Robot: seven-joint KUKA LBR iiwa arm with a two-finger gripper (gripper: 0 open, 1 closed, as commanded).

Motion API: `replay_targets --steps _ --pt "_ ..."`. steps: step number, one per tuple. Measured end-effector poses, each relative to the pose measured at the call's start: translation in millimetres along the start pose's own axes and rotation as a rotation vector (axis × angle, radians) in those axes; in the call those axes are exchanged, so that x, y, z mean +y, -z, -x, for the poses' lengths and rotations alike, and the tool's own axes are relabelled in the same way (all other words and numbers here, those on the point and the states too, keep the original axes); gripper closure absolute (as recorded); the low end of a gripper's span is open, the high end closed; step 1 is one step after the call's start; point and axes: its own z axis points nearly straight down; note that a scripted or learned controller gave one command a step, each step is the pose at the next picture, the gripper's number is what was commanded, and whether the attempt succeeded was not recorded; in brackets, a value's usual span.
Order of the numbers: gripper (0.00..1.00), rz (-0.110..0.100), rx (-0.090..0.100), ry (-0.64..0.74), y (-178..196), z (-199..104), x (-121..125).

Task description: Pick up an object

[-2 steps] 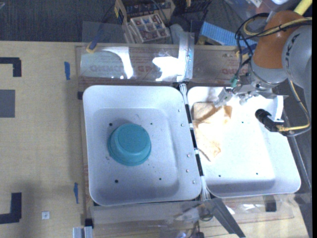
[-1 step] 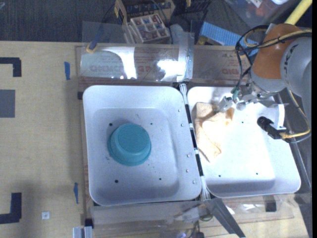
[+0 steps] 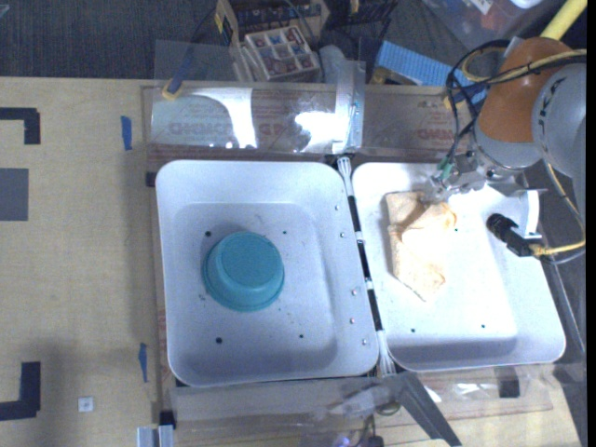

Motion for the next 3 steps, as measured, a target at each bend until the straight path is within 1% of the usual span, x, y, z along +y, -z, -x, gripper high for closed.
replay_targets --steps 1,2,3 --pt "0.00 0.000 0.000 0.000 0.0 0.1 0.0" --pt "1.00 0.004 -0.003 -0.002 11.3 1.5 0.9" --pt "0.00 0.005 -0.003 -0.002 11.5 1.6 0.9"
